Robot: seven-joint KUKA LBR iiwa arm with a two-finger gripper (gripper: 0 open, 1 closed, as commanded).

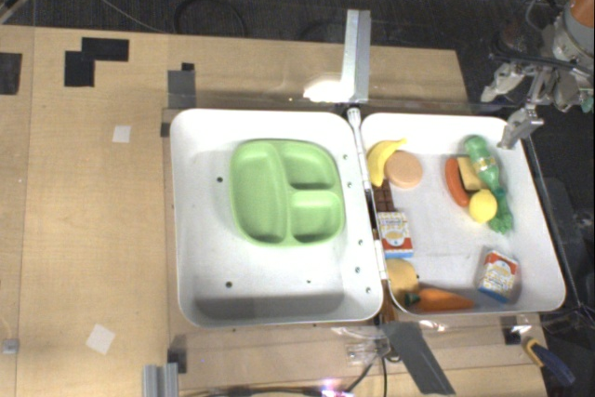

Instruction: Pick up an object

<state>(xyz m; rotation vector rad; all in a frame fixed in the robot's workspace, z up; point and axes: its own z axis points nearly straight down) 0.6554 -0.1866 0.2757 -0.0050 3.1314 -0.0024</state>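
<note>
Fingers' spread cannot be told — the gripper (521, 121) hovers over the right bin's (548, 242) far corner. Nearest lies a small yellow lemon (482, 205), probably light, stiff and smooth — best pinched across its middle.

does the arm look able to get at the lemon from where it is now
Probably yes. The lemon lies on top in the right bin, uncovered from above, though pressed against green items. The pincer hangs over the bin's far right corner.
</note>
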